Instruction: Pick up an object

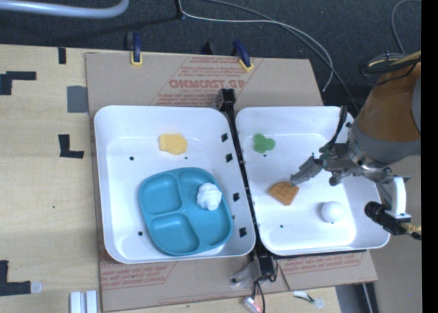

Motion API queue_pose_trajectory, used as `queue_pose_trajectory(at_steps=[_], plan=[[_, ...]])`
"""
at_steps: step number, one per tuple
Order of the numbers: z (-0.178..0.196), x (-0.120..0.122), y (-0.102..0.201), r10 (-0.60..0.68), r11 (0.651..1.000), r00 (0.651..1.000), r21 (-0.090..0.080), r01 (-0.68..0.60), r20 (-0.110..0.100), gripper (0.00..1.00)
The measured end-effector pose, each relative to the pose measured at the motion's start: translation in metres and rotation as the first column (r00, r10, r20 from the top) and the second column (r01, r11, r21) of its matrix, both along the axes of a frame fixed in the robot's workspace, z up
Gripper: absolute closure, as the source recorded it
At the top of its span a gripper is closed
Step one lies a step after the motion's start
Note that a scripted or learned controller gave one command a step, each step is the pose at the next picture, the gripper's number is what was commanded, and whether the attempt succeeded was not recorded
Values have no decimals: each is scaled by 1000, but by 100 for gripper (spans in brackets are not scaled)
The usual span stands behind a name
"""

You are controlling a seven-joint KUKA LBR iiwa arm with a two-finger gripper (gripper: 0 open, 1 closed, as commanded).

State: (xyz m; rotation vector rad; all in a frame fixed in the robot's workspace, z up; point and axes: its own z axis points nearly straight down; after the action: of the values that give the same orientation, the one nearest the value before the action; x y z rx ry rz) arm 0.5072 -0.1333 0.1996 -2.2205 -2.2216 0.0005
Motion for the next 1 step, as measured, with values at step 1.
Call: queue_pose_trajectory(at_steps=[1], plan=[[-119, 49, -1, 1, 1000, 1000, 0, -1, -5, 0]])
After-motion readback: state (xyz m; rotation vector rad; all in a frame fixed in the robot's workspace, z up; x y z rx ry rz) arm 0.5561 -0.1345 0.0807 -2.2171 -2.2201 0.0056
